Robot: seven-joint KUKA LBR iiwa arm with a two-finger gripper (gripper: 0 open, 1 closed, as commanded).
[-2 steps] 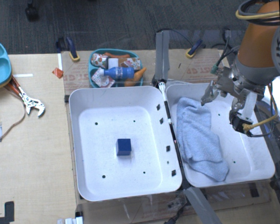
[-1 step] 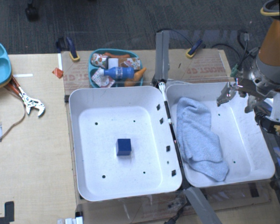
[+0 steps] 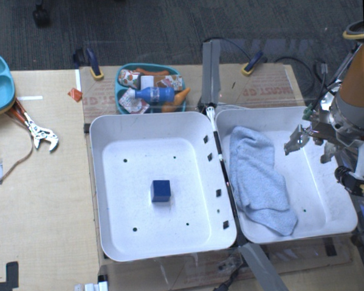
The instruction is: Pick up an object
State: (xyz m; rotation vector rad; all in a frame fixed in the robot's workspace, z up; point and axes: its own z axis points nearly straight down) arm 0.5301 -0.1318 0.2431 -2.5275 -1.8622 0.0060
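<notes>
Blue in colour, a small cube point(image 3: 161, 191) is seen lying near the middle of the left bin point(image 3: 104, 176), well apart from everything else. A pale grey-blue towel point(image 3: 260, 179) is found crumpled along the left side of the right bin point(image 3: 332, 222). The claw point(image 3: 309, 142) is held above the right bin's far right part, beside the towel but apart from it; nothing is seen gripped, and how far it is parted cannot be told.
</notes>
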